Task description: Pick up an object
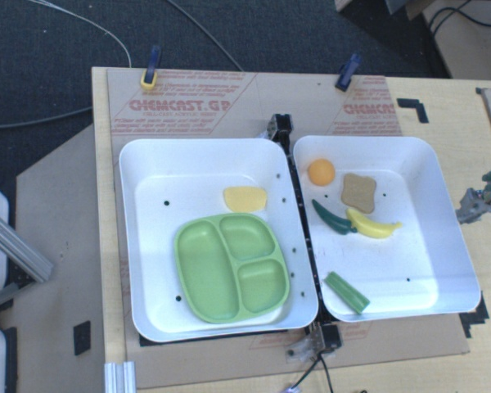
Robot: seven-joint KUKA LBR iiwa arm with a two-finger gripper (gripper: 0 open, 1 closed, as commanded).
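The right bin (442,219) holds an orange ball (320,172), a brown toast slice (358,192), a yellow banana (374,226), a dark green pepper (334,219) lying against the banana, and a green block (346,292) near the front rim. In the left bin (139,219) lie a green divided plate (231,266) and a pale yellow piece (245,199) just behind it. My gripper (477,201) is a small grey shape at the view's right edge, just outside the right bin's right rim, well away from every object.
Both bins rest on a cardboard sheet (196,97) held by a yellow-blue clamp (150,67) and a blue clamp (348,72) at the back. A black latch (281,126) sits between the bins at the back. Cables cross the dark floor behind.
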